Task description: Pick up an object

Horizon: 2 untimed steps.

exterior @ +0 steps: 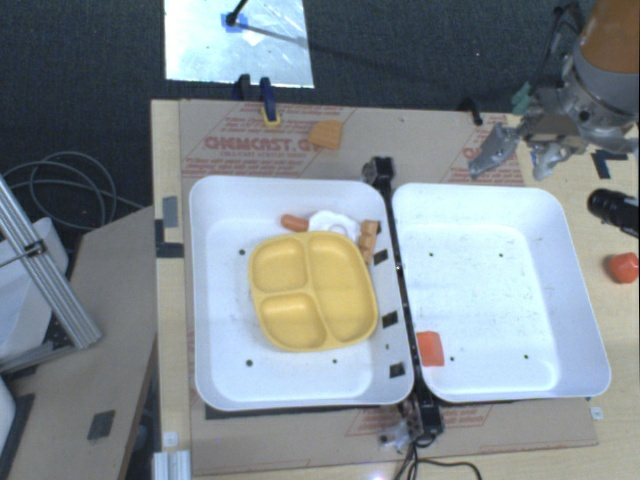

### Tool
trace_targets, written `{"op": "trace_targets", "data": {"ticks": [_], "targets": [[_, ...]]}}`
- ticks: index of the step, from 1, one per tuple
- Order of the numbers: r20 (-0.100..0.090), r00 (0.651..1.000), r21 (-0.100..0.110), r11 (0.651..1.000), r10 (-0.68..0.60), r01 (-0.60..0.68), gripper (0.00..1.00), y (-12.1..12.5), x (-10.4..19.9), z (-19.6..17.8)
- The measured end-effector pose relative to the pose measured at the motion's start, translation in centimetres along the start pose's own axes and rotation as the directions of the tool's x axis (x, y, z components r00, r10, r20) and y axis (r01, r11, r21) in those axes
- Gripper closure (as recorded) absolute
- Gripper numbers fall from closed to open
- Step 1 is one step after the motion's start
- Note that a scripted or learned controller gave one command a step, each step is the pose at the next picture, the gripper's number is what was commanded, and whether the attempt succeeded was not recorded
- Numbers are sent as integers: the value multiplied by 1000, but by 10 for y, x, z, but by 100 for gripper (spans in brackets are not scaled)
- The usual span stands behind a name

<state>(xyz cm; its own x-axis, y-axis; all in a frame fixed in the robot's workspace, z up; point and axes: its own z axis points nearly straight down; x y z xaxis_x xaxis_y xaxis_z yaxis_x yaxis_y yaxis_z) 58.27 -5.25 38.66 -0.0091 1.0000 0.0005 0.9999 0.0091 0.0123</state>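
Right bin [500, 268] mostly open; orange block [429, 347] seemingly hugs its near-left corner.

yellow tray [312, 293], white bins [215, 298], orange block [429, 348]

Light looks even and bright from overhead on my feed, and I see no hard shadows. Both white bins, left bin [215, 368] and right bin [570, 268], run near blown-out, with detail lost on the rims. Strong glare on the foil sheet [238, 26] up top. Soft shadow sits under the yellow tray [310, 293]. Dark floor [70, 78] goes murky. The arm [605, 58] looks slightly soft at the right. Resolution is low and small items are mushy.
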Motion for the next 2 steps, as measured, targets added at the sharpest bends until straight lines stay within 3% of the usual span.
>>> {"op": "trace_targets", "data": {"ticks": [1, 2], "targets": [[1, 1000, 9, 1000, 5, -5, 0, 1, -3, 7], [-3, 1000, 20, 1000, -3, 3, 0, -49, 102, 92]]}}
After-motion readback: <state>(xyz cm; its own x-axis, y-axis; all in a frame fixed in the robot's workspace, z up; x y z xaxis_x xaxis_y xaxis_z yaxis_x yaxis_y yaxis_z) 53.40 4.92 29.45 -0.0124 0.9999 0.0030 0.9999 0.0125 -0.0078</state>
